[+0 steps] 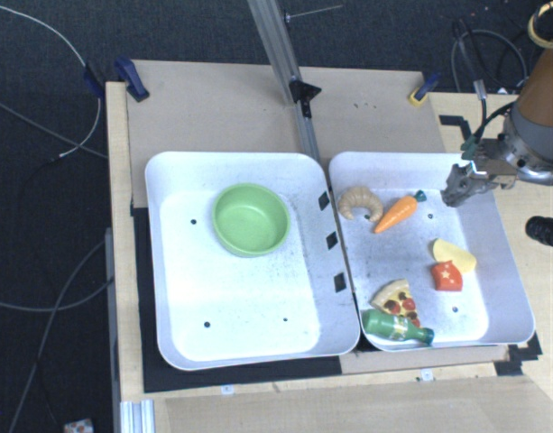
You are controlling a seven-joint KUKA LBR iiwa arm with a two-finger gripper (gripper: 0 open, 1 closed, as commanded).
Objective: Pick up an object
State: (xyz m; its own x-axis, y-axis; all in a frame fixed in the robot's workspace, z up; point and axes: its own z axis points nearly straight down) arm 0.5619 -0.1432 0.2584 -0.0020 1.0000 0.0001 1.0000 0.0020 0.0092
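The right bin (493, 242) holds several toy foods: a tan croissant (359, 202), an orange carrot (396, 213), a yellow wedge (454, 254) touching a red piece (447, 277), a pizza slice (397, 297) and a green bottle (398, 327) lying at the front rim. My gripper (459, 189) hangs over the bin's back right part, to the right of the carrot, with nothing seen between its tips. In the left bin (181, 287) sits a green bowl (250, 219).
A slanted metal post (285, 52) rises from the back of the bench between the bins. Blue and yellow clamps (130, 78) grip the board's back corners. Cables (479, 52) loop at the far right near the arm.
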